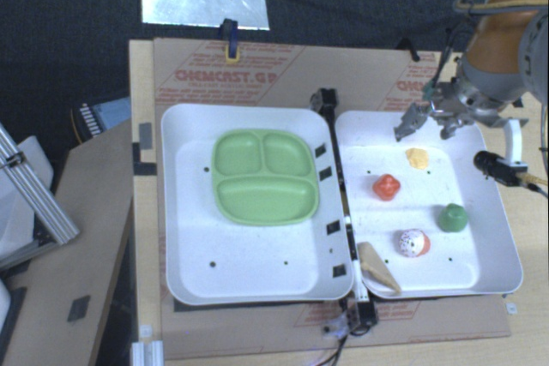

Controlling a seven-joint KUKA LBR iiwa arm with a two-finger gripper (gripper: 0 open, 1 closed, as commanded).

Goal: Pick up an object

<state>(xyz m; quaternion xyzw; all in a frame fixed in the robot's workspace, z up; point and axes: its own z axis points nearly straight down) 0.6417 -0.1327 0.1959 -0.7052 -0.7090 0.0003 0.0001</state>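
The claw (430,123) hangs with fingers spread wide, holding nothing, over the right bin's (489,219) far edge. A yellow piece (417,157) lies just beneath it.

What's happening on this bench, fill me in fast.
A grey and orange robot arm reaches in from the right, its gripper open and hanging over the far edge of the right bin, holding nothing. Below it lie a yellow piece, a red object, a green ball, a white and red ball and a tan piece. A green divided plate sits in the left bin.
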